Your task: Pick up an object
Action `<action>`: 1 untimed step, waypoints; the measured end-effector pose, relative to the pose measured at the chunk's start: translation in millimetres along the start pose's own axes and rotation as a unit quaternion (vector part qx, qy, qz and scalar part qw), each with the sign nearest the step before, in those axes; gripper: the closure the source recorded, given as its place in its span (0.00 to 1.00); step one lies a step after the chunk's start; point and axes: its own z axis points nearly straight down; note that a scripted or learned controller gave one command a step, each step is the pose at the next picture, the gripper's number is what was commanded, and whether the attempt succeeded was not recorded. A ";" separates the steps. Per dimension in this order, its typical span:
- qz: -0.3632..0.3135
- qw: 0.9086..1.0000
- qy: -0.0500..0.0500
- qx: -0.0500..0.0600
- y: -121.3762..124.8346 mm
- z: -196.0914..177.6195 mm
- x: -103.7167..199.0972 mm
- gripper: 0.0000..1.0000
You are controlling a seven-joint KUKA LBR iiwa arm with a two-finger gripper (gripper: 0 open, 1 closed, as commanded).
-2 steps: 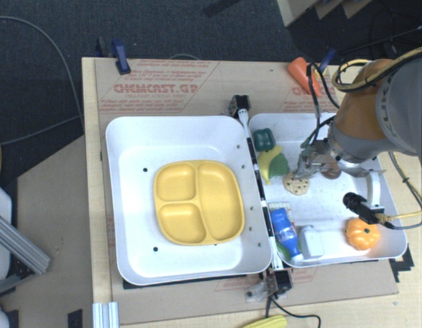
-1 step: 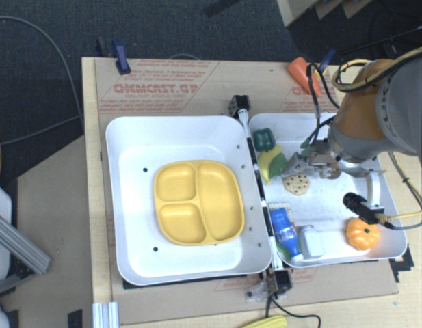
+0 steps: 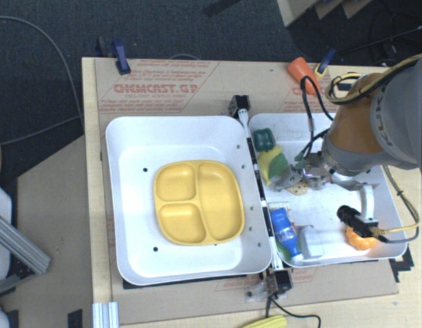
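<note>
Yellow divided plate [image 3: 198,202] fills our left bin [image 3: 128,142]; in the right bin [image 3: 388,190] our end effector [image 3: 297,178] hangs beside a yellow-green sponge [image 3: 272,164], its grip state unclear to us.

arm [image 3: 385,118] cut off at right edge; hand [image 3: 297,176] fingers blurred, hiding right bin [image 3: 395,248] floor

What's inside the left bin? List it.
The left bin holds one yellow divided plate, lying flat near the middle, its three compartments bare. Whatever lies beneath the plate is covered.
</note>
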 end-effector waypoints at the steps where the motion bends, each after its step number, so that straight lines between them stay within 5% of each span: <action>1: 0.000 1.000 -0.001 -0.001 77.2 -1.0 6.3 0.00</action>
